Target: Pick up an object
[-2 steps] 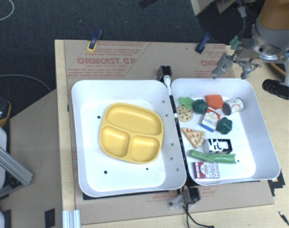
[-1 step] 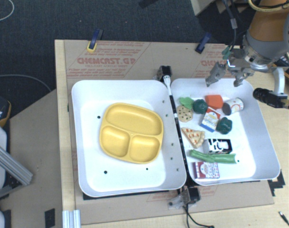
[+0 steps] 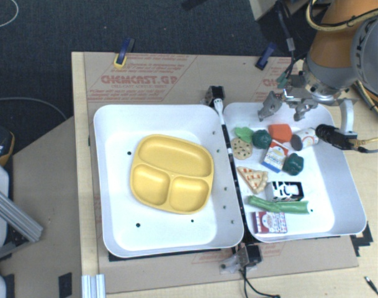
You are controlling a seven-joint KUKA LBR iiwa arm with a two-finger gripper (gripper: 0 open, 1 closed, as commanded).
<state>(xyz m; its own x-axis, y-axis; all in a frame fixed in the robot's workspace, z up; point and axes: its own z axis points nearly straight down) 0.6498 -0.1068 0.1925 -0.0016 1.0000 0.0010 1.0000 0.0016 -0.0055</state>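
Dark floor, cardboard-topped bench (image 3: 176, 73); end effector (image 3: 287, 107) seen spread, nothing pinched, above right bin (image 3: 344, 191).
Orange block (image 3: 280, 131) nearest below: judged light, rigid; flat sides best gripped.

Left of the right bin (image 3: 353, 194): left bin (image 3: 108, 166), holding a divided tray (image 3: 171, 173). Inside the right bin: cookie (image 3: 241, 147), pizza slice (image 3: 253, 179), carton (image 3: 274, 157), long pod (image 3: 279, 205) behind a packet (image 3: 271, 222).
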